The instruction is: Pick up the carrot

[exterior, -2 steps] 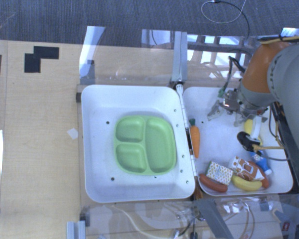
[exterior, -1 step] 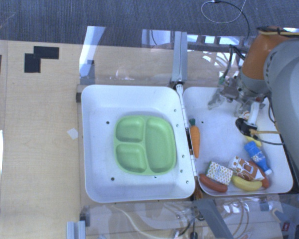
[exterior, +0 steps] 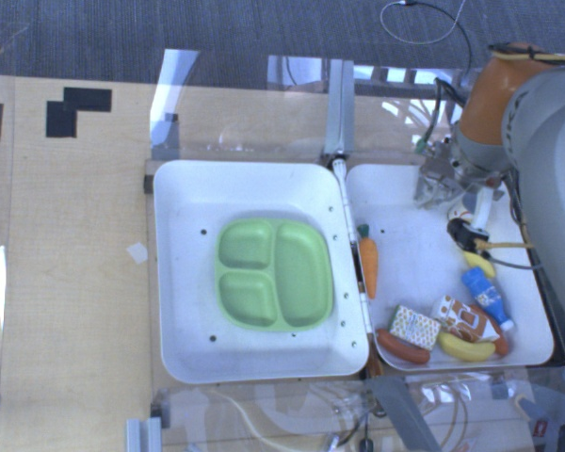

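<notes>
Orange against white plastic, the carrot [exterior: 368, 266] lies lengthwise in the right bin [exterior: 405, 217], its green top pointing away from the camera and its body pressed close against the bin's left wall, just beside the divider between the two bins; this position leaves room on only one side, so a grasp would probably have to close along the carrot's length, not across it. Camera view: the gripper [exterior: 440, 187] hangs over the far right corner of the same bin, well apart from the carrot, and whether its fingers are spread or closed cannot be told at this angle; nothing is visibly held. The arm's orange band [exterior: 490, 102] and grey body enter from the right, with cables trailing over the bin's right side. Remaining items are clustered along the near and right parts of the right bin: a sausage [exterior: 404, 347], a patterned packet [exterior: 415, 327], a banana [exterior: 466, 347], a small carton [exterior: 460, 316] and a blue bottle [exterior: 485, 296], none touching the carrot. A green divided plate [exterior: 274, 273] sits centred in the left bin [exterior: 184, 252], likely as a drop-off spot. Both bins rest on the pale wooden worktop [exterior: 66, 281]. The pick appears not yet begun.
</notes>
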{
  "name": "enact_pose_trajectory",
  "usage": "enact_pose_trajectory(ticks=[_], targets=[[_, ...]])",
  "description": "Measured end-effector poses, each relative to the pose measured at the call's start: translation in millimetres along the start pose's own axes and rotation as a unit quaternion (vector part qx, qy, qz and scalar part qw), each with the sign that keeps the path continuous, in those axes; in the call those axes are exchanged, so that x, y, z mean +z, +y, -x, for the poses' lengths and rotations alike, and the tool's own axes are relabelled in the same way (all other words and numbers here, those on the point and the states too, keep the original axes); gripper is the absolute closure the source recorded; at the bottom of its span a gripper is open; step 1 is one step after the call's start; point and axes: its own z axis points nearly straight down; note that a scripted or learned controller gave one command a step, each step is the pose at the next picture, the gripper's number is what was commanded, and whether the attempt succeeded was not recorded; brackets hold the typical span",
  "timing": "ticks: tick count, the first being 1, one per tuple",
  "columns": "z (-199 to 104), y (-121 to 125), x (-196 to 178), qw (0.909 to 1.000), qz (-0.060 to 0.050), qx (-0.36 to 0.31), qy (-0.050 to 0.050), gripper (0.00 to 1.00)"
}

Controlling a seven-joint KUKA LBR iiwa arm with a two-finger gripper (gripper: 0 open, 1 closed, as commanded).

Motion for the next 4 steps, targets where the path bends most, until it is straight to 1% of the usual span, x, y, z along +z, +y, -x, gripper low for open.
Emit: enact_pose_trajectory(ticks=[1,2,3,4], targets=[[8.2,-7.2,-29.4,1.0,-0.002,-0.007,0.0,1.0],[-27.1,-16.4,12.3,0.9972,-0.002,0.075,0.001,1.0],[-96.8,-30.3,-87.8,0.9987,-0.002,0.052,0.001,1.0],[-156.5,-96.0,-86.2,0.9759,-0.004,-0.218,0.002,1.0]])
